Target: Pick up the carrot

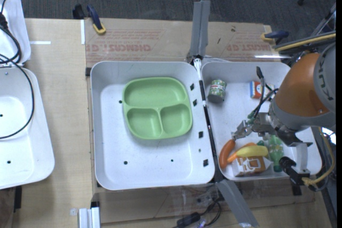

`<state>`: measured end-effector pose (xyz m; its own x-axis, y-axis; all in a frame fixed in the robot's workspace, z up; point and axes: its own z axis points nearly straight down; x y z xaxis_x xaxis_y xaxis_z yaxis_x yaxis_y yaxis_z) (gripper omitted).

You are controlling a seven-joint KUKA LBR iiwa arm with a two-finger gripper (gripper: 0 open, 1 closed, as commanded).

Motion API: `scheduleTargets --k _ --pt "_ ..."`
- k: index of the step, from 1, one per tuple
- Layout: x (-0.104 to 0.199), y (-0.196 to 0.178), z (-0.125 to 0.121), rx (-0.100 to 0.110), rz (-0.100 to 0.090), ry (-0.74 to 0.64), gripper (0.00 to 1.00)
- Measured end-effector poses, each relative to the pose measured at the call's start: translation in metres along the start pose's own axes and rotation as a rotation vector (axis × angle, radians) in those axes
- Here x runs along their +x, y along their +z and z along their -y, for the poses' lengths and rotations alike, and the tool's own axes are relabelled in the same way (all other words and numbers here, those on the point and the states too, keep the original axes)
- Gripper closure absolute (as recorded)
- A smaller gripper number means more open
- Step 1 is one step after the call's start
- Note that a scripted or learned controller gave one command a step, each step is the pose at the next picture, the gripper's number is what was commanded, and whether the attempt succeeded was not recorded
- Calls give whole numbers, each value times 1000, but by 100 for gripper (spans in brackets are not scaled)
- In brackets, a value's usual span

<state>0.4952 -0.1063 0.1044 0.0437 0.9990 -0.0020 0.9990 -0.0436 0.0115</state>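
One small orange carrot (227,151), prob. light, stiff, slick plastic, lies just below-left of the gripper (245,131) fingers, touching a banana (251,151); fingers look slightly apart, empty; grab mid-body across its width.

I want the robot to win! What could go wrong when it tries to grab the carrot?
1. The carrot lies right against the right bin's left wall, so the pincer may bump the wall and slip off.
2. A banana touches the carrot and a small carton sits beside it, so the pincer could nudge or grab those instead.
3. The pincer sits a bit above and to the right of the carrot; closing there would likely miss.
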Motion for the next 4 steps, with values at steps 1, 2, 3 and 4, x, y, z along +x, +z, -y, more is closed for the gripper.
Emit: scheduleTargets --k 1,2,3,4 --pt "10 13 15 13 -4 -204 0" --pt "-1 13 17 10 -6 -688 0" --pt "-1 4 17 9 -7 -684 100" --pt "-24 -118 14 9 -5 -782 100"
